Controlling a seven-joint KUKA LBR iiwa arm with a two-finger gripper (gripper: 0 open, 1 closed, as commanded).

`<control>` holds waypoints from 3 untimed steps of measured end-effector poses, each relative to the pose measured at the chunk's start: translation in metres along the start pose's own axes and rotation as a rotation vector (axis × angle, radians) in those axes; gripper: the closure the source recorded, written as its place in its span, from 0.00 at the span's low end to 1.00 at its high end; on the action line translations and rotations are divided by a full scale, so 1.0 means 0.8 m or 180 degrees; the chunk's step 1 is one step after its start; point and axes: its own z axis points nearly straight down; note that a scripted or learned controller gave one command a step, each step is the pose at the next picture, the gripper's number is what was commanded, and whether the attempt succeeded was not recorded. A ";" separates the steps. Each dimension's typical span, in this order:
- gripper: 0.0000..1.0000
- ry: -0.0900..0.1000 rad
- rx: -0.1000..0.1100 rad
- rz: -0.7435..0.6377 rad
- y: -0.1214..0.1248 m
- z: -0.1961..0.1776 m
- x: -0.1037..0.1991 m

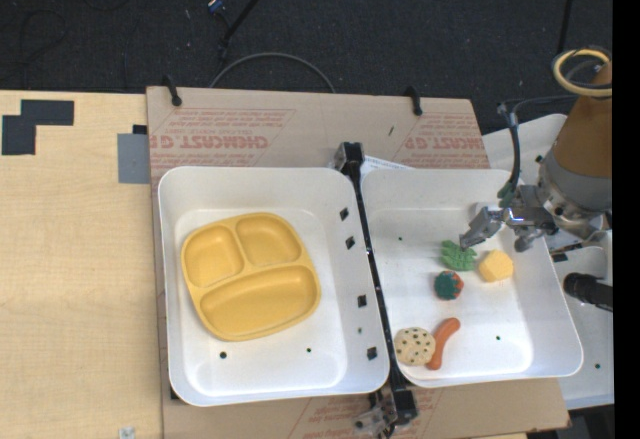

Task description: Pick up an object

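two fingers of the end effector [505,230] are seen spread apart, nothing between them, as the arm [585,152] is reached in over the right bin [520,357], just above the yellow block [496,267] and green piece [458,255].

A yellow divided plate [250,274] lies in the left white bin [180,217]. The right white bin [545,352] sits just beside that bin, a black divider [366,267] between them. Brown cardboard [300,127] lies under both, and the pale wooden desk [70,287] spreads left of the left bin.
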 end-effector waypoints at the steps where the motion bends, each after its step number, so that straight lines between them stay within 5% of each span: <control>1: 0.00 -0.0006 -0.0031 -0.0007 0.003 -0.007 0.000; 3: 0.00 0.0000 -0.0014 -0.0005 -0.010 0.127 0.016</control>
